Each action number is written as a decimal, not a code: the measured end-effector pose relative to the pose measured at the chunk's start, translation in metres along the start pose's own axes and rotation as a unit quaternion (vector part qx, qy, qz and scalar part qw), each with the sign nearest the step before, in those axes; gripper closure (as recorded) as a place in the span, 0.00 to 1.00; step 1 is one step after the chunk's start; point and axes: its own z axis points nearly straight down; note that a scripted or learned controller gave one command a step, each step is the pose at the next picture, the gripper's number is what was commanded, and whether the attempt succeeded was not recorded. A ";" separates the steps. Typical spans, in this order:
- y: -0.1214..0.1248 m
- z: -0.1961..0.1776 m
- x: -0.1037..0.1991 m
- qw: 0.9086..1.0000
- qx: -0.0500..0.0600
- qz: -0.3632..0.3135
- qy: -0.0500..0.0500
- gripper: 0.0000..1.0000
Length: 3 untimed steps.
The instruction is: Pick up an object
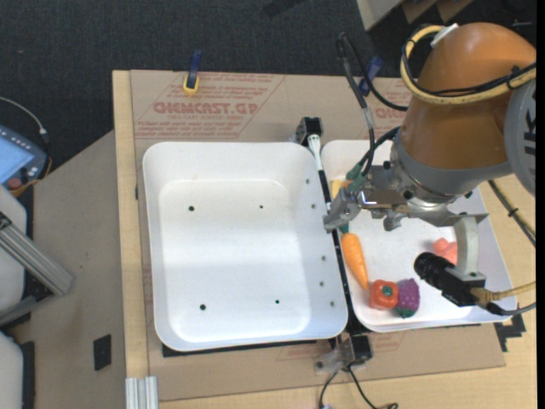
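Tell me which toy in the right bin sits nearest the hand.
The orange carrot, its top just below the hand. The tomato, purple grapes and pink piece lie farther off.

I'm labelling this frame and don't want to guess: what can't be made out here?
- Right bin: its far and middle parts lie under the arm, so any contents there are hidden.
- Pink object: partly covered by the arm's hardware; identity unclear.
- Gripper: small and cluttered at the bins' divider; its jaws cannot be read.
- Purple item beside the carrot: too small to name.

Dark carpet floor (102, 24) surrounds a brown cardboard-topped bench (213, 100); a blue clamp (193, 73) grips its far edge
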 end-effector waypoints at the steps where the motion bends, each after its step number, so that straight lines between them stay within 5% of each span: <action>1: 0.004 -0.015 -0.004 1.000 -0.008 0.003 -0.001 1.00; 2: -0.001 -0.123 -0.040 1.000 -0.014 0.005 -0.001 1.00; 3: -0.002 -0.110 0.010 1.000 -0.005 0.001 -0.001 1.00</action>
